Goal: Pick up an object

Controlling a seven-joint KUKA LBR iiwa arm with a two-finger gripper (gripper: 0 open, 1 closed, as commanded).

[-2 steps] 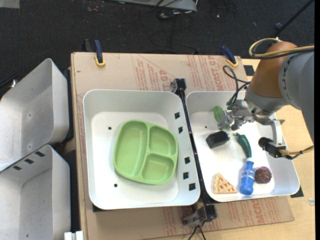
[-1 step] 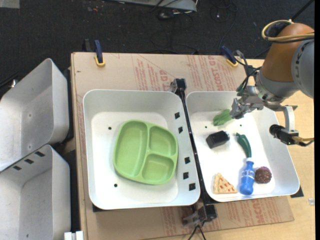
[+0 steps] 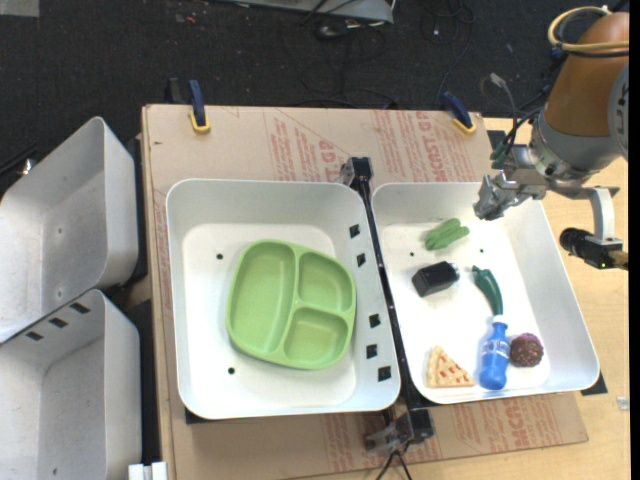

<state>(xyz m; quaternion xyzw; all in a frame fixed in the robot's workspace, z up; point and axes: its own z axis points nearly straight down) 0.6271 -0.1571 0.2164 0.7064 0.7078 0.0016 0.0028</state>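
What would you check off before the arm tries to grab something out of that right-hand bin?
1. Objects within the right bin: ok. The green pod, black block, dark green pepper, blue bottle, pizza slice and dark red ball all lie inside.
2. Gripper over the bin: ok, at its upper edge.
3. Gripper free of load: ok, nothing seen between its fingers.
4. Nearest target clear: ok, the green pod lies apart from the others.
5. Bottle easy to take: not ok, it touches the ball and sits close beside the pizza slice.
6. Finger opening: cannot tell.
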